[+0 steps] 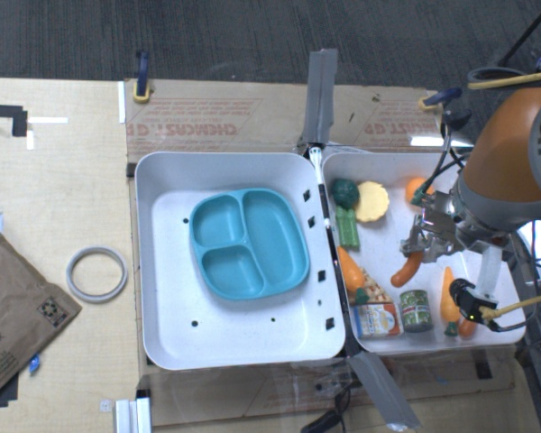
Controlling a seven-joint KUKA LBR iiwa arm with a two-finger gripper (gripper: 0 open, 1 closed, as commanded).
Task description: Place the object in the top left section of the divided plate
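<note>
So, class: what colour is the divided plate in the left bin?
The divided plate is plain teal-blue, seen clearly in the camera view.

The desk (54,197) carries two white bins side by side: the left bin (162,269) and the right bin (388,165). A tape ring (96,272) lies left of the bins. A cardboard box (13,318) sits at the near left.

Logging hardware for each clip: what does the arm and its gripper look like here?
The arm is a rounded grey body with a broad orange band above the wrist. Thin black cables run down beside it to a compact grey metal gripper over the right bin.
</note>
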